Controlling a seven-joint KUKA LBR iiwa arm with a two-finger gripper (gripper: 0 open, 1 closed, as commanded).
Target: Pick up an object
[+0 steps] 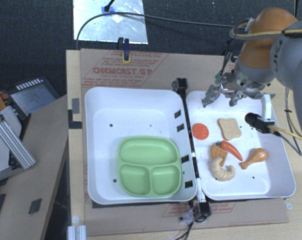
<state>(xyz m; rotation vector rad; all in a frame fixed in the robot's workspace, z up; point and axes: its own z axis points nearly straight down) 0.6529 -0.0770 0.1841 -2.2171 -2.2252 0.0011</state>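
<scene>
Toward the upper right of the frame, the grey arm with its orange band reaches in, and its gripper (220, 102) hangs over the far end of the right bin (273, 184). The two fingers stand spread apart with nothing between them, and white bin floor shows in the gap.

Below the gripper in the same bin lie the small food toys, none of them touched by the fingers. A round red slice (200, 131) lies near the bin's left wall, with a slice of bread (230, 128) just beside it on the right. Lower down, a red pepper (231, 149) lies at a slant, touching a small orange piece (217, 151) on its left. A curled shrimp (222, 170) sits just below these two. A drumstick (254, 157) lies to the right of the pepper, apart from it.

Left of centre, the left bin (98, 114) holds a green divided plate (148, 165) in its lower half. Both bins rest on a sheet of cardboard (126, 70) with red lettering.
</scene>
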